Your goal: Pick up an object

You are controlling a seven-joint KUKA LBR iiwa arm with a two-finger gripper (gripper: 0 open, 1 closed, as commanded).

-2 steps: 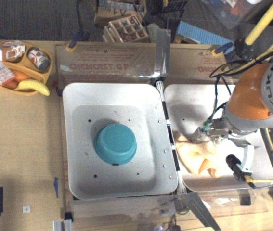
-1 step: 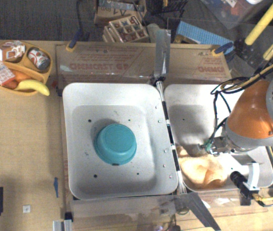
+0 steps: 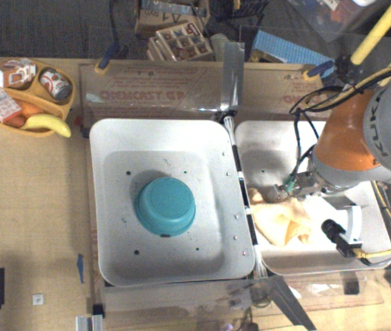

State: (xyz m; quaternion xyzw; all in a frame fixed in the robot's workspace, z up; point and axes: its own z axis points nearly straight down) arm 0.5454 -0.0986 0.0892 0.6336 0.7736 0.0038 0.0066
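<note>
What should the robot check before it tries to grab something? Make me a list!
1. Something to grab in the right bin: ok, a yellow cloth lies there.
2. Gripper near the cloth: ok, it sits low at the cloth's upper edge.
3. Cloth between the fingers: cannot tell, the arm hides that spot.
4. Cloth away from the bin walls: not ok, it lies against the left wall.
5. Cables out of the way: cannot tell, they hang close beside the wrist.
6. Other thing to grab: ok, a blue bowl sits upside down in the left bin, nothing touching it.
</note>
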